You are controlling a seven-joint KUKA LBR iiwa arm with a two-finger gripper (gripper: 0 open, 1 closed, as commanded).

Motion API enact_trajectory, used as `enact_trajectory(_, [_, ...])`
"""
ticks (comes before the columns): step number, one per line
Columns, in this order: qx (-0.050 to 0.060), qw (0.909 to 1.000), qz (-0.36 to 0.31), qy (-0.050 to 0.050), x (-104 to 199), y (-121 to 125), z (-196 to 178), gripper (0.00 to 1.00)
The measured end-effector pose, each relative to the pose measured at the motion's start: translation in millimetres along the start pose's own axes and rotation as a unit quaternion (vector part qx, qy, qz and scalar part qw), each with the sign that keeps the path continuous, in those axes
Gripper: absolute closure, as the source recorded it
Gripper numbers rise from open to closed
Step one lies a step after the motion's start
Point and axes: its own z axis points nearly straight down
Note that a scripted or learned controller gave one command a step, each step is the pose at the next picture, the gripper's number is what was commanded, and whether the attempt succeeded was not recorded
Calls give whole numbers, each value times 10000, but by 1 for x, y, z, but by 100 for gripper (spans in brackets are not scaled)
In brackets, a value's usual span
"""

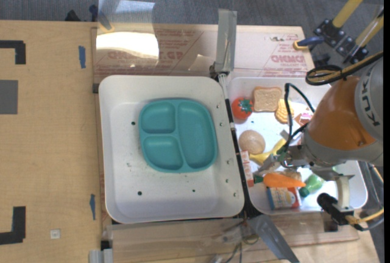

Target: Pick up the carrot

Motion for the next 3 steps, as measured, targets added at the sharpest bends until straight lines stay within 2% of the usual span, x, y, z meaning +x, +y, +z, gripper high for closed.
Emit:
enact_trajectory(1, [-20,9656,-2599,6,-9,1,0,0])
enact_trajectory(2, [-54,9657,-2595,-11,-9,4,-12,100])
enact_trajectory(3, [11,9448,-3277,19,15,2,-177,100])
